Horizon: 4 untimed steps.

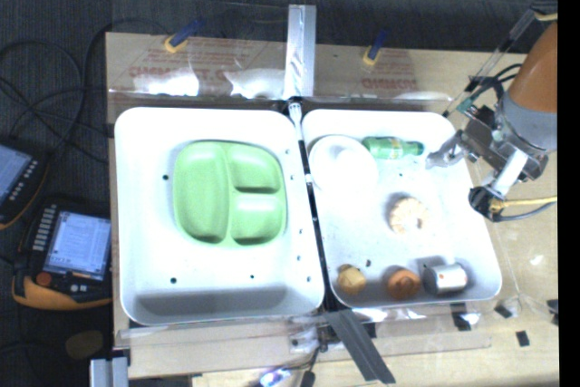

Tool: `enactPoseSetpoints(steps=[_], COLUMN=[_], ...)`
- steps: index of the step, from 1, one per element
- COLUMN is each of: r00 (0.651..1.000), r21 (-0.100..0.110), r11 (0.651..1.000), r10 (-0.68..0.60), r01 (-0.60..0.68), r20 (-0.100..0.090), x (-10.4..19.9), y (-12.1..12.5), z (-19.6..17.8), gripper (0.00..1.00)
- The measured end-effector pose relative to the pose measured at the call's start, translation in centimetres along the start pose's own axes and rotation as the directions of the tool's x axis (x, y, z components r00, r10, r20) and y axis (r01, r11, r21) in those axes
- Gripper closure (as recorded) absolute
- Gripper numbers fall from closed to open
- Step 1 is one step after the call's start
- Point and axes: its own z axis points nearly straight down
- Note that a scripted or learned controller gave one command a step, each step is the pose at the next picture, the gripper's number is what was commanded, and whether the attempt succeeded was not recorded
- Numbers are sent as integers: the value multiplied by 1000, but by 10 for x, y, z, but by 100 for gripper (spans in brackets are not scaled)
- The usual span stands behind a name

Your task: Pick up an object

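Observation:
The right bin (471,285) holds several objects. A green bottle (393,147) lies on its side near the far wall, with a white round bowl (343,160) to its left. A pale, rough ball (407,213) sits in the middle. Along the near wall lie a tan ball (352,278), an orange-brown ball (402,283) and a small silver can (444,276). My gripper (443,156) hovers over the bin's far right corner, just right of the green bottle, with nothing visibly in it.
The left bin (145,285) holds a green divided plate (230,192). The grey arm with its orange band (536,72) reaches in over the right bin's right wall. Cables and clamps line the bench's far edge.

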Motion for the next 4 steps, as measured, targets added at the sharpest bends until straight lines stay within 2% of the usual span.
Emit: enactPoseSetpoints(steps=[1, 2, 3, 4], r00=[952, 968, 983, 880], r21=[1, 0, 1, 2], r11=[952, 968, 983, 880], r10=[306, 253, 182, 476], r01=[-306, -253, -182, -476], r20=[1, -1, 1, 1], x=[25, 77, 35, 27], y=[42, 46, 77, 80], z=[39, -57, 40, 76], gripper=[0, 0, 0, 0])
